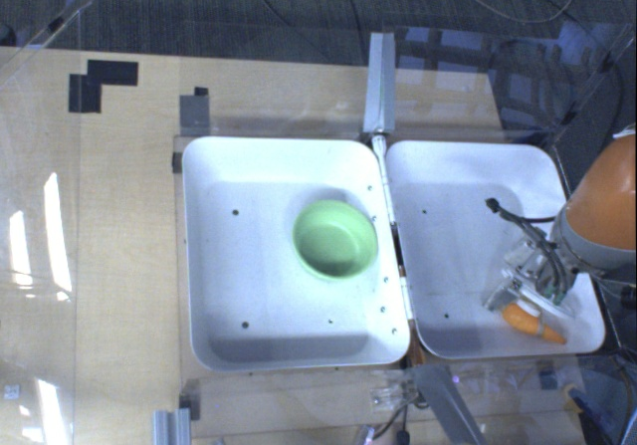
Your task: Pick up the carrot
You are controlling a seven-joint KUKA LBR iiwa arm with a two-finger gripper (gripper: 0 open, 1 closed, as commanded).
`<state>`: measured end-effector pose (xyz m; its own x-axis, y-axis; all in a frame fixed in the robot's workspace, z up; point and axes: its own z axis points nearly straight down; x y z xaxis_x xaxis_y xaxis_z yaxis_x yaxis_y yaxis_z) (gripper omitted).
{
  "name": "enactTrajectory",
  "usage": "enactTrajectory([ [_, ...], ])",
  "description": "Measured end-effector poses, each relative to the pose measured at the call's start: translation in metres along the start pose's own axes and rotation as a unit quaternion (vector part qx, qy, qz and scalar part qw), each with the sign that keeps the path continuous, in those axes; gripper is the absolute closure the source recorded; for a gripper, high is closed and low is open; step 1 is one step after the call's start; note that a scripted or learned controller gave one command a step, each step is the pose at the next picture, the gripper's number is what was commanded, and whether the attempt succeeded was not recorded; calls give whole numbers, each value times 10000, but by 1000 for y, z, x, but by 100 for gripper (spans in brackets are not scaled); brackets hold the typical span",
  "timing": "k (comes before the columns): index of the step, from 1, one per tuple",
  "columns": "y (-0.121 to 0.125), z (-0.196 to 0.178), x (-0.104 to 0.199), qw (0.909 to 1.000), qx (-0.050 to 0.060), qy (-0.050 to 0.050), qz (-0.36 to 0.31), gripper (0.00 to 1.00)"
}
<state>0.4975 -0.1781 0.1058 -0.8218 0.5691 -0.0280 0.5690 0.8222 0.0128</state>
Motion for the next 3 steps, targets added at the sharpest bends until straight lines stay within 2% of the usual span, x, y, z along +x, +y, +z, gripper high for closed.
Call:
enactTrajectory([
  [1,5,14,10,9967,31,39,-812,0],
  [2,8,1,7,9968,9,6,-804,100],
  [3,45,-54,26,9985,34,96,-532,100],
])
